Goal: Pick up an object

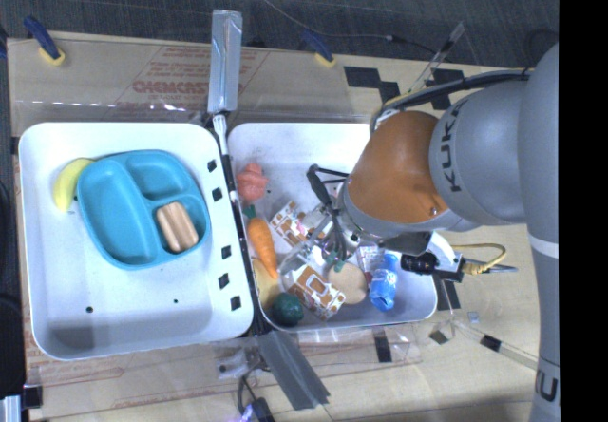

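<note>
Objects for picking sit in both bins, so read them from your left. In the left bin [47, 306] you have a blue divided tray [128, 211] with a tan, bread-like roll [177, 226] lying in its lower right compartment, and a yellow banana [66, 184] tucked between the tray's left edge and the bin wall. Nothing is near these.

Cross the divider into the right bin [285, 140] and things crowd toward its lower half. A pinkish round piece [252, 182] lies near the divider, an orange carrot [263, 245] runs down below it, and a dark green ball [288, 309] sits at the lower corner. Just right of the carrot are two patterned white-and-orange packets [287, 220], one higher and one lower, with a pale flat disc [351, 287] and a crumpled blue-and-white wrapper [383, 283] farther right.

The gripper [328, 238] is down among that clutter, between the two packets, beneath the arm's orange band. I cannot tell how it is set; the wrist and the litter hide that.

You are, by my reading, at the descent-and-grasp step. No item is visibly raised off the bin floor. The next move calls for a firm close on one item, then a straight lift. The packets look thin and slippery, and their neighbours are touching, so expect a slip or a double catch.
</note>
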You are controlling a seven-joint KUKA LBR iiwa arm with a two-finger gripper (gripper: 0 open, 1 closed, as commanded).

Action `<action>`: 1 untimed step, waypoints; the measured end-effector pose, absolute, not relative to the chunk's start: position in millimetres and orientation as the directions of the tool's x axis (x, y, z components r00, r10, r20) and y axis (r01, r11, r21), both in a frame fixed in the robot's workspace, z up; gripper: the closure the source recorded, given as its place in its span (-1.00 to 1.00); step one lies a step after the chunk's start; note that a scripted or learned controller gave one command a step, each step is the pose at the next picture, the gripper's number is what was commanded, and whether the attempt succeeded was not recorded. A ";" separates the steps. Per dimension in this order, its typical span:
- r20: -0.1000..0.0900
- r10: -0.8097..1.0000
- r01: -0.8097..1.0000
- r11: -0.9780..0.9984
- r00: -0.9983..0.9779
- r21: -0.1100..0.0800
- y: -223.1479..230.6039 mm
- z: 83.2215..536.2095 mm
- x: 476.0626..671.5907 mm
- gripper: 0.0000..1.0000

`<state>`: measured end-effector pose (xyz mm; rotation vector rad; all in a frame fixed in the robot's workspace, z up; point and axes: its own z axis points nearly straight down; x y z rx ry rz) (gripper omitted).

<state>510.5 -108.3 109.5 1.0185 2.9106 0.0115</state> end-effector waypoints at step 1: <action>-0.025 0.753 0.752 0.658 -0.658 0.020 -103.9 108.2 595.8 -1.00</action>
